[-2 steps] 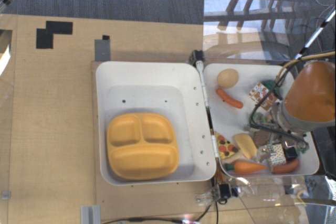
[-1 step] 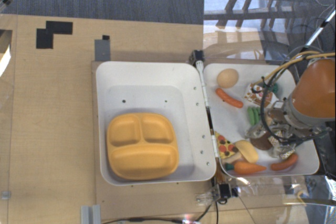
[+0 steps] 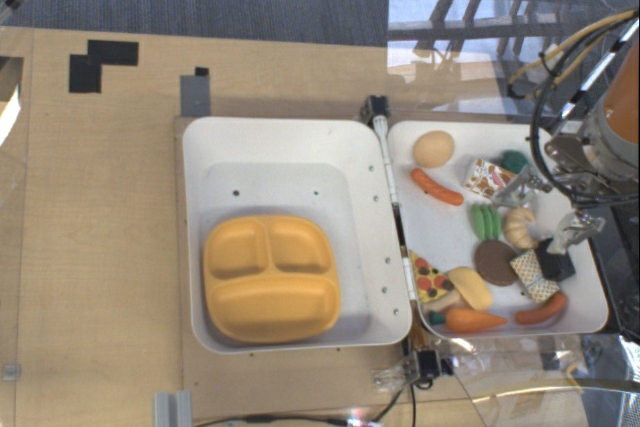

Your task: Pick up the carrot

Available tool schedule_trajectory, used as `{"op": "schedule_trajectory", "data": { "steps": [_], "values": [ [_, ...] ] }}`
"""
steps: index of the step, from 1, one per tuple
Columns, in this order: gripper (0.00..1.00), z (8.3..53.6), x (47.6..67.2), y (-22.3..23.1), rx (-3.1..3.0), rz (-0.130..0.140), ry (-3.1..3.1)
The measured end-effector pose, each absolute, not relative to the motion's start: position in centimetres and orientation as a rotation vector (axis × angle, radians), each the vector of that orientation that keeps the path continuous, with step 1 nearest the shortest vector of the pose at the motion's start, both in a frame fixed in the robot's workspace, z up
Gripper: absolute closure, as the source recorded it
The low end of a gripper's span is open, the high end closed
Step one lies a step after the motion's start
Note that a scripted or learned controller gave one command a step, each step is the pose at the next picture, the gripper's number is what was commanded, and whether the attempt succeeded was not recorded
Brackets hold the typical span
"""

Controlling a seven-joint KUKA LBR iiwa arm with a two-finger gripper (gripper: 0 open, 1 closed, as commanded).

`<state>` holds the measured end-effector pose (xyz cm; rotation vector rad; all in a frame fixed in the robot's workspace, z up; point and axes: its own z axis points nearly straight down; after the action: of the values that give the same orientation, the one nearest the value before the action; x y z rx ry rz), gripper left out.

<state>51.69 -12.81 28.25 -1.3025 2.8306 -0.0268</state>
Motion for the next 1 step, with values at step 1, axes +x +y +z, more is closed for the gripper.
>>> {"op": "schedule_trajectory", "data": {
  "steps": [1],
  "values": [
    [0.0,29.0,50.72,-2.68,-0.814,0.0,3.02]
  ]
}}
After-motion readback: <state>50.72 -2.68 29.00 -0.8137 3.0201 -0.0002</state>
